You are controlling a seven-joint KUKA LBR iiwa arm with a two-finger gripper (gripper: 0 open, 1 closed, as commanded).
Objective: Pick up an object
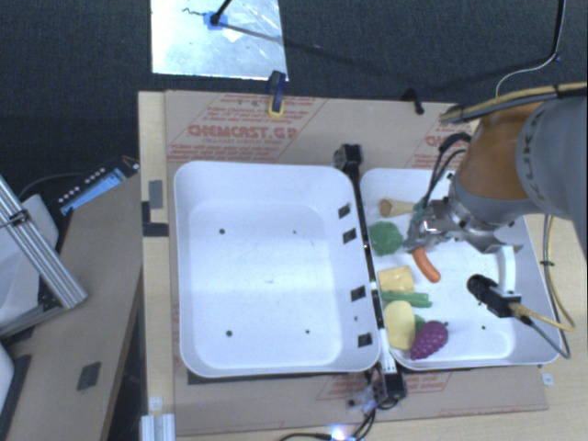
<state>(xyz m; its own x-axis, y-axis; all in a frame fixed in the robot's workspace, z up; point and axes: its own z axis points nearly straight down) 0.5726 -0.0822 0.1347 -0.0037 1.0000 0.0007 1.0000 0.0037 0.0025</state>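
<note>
Orange plastic carrot (425,265): short, tapered, glossy, lying tilted in the right bin (514,338), just beside the green broccoli-like piece (385,238) and above the yellow block (396,279). Gripper (424,230) hangs directly over the carrot's upper end; whether it is spread or closed, or has hold of anything, cannot be told. Purple grapes (428,338) lie near the bin's front edge.

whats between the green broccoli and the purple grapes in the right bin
In the camera view, between the broccoli and the grapes lie a yellow cheese wedge, a green bean pod and a pale yellow piece.
</note>
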